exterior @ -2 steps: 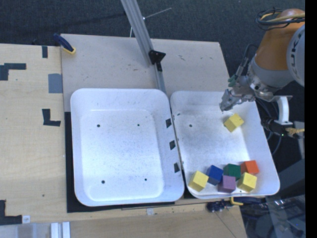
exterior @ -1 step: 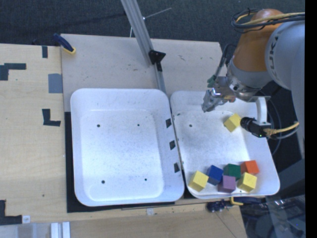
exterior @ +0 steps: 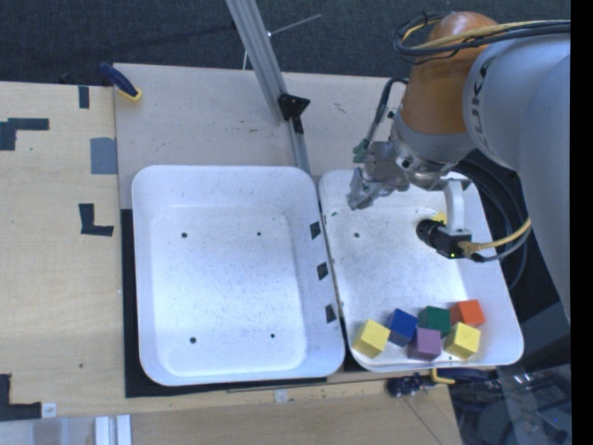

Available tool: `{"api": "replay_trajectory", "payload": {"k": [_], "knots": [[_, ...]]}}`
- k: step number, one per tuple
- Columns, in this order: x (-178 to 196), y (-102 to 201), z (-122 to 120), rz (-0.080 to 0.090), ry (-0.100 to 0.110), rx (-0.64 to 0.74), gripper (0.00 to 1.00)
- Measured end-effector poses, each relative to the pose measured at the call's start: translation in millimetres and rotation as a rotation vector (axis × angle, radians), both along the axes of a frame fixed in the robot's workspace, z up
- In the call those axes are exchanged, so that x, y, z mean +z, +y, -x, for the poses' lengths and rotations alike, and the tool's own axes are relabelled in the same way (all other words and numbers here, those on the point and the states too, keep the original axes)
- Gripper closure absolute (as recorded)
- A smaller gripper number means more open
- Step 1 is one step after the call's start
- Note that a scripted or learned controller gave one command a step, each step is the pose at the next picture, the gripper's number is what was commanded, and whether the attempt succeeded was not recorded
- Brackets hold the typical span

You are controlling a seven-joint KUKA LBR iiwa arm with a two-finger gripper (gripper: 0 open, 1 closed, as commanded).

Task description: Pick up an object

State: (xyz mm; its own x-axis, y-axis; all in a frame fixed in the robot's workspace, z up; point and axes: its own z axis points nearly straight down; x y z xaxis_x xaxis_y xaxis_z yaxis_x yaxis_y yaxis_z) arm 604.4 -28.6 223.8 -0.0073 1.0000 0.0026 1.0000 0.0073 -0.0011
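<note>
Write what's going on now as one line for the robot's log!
gripper: over right bin's far end, nothing seen held | blocks: six clustered at near end | left bin: beside it

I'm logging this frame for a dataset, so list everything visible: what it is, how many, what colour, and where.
yellow cubes: 2, yellow, near edge of the right bin, at either end of the cluster
blue cube: 1, blue, right bin, beside the left yellow cube
green cube: 1, green, middle of the cluster
purple cube: 1, purple, just in front of the green cube
orange cube: 1, orange, right end of the cluster
white bins: 2, white, side by side on the bench
metal pole: 1, grey, slanting across the top of the bench
arm: 1, grey with an orange band, reaching in from the right
gripper: 1, dark, above the far end of the right bin
</note>
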Motion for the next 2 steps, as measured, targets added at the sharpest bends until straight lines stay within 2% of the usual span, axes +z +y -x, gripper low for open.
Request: {"api": "replay_trajectory", "payload": {"k": [2], "knots": [[-8, 108, -14, 0.001, 0.000, 0.000, 1.00]]}}
